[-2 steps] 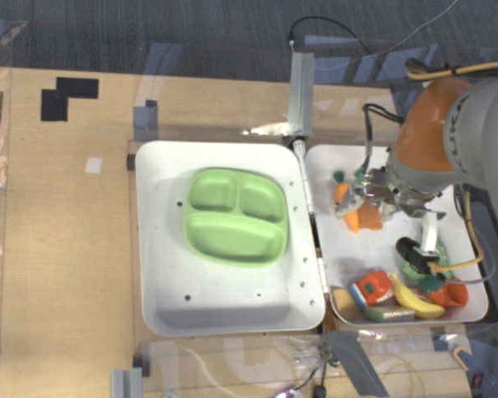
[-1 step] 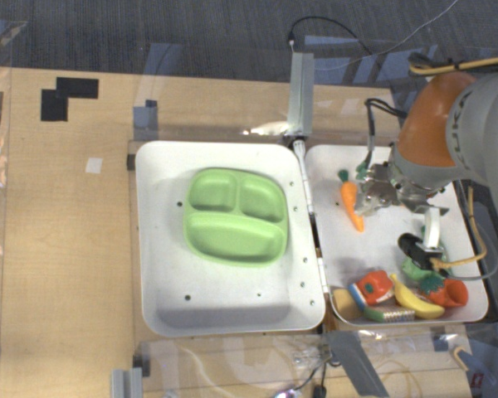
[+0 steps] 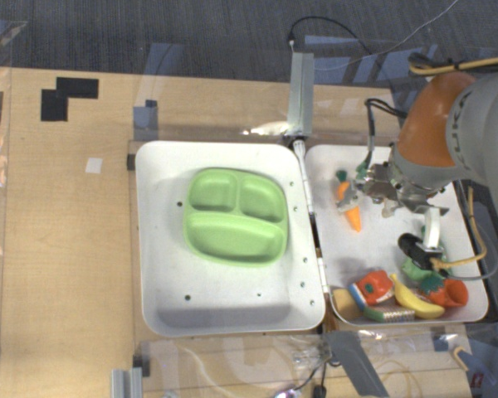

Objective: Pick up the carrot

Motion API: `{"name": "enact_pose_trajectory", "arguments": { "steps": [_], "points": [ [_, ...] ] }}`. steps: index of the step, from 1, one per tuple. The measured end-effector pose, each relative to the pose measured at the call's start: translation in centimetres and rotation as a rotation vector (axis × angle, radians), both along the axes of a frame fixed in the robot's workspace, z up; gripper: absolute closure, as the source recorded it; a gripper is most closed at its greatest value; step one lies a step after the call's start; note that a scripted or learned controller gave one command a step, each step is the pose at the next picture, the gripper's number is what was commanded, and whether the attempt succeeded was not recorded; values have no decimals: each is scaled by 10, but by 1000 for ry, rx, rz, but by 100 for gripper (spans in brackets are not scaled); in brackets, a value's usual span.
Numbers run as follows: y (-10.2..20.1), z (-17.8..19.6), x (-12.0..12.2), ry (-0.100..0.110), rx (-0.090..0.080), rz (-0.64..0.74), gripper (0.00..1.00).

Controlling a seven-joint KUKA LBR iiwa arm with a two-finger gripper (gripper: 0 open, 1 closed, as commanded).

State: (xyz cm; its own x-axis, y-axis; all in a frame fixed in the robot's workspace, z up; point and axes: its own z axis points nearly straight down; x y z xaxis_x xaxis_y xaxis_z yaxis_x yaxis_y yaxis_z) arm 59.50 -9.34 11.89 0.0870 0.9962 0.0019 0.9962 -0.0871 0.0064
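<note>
1. Carrot [image 3: 353, 218] lies in right bin [image 3: 340, 264], left-centre, clear of neighbours.
2. Second small carrot-like piece [image 3: 342, 189] lies just beyond it.
3. Gripper [image 3: 398, 196] hovers right of the carrot; finger opening cannot be told, nothing visibly held.
4. Banana [image 3: 415, 298], red toy [image 3: 373, 290] crowd the near-right corner.
5. Green divided plate [image 3: 235, 215] sits in left bin [image 3: 162, 288].

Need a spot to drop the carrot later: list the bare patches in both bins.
Left white bin: bare rim all round the green divided plate. Right white bin: bare floor below the orange carrot; crowded along its near edge with toy food.
</note>
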Motion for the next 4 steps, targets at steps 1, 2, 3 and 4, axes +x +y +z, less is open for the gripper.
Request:
{"name": "enact_pose_trajectory", "arguments": {
  "steps": [1,2,3,4],
  "points": [
    [4,-30,-10,-2,2,-321,0],
    [-6,-29,-21,-6,0,-119,0],
    [-4,-17,-19,-11,2,-116,100],
    [71,61,39,27,3,-108,100]
  ]
}}
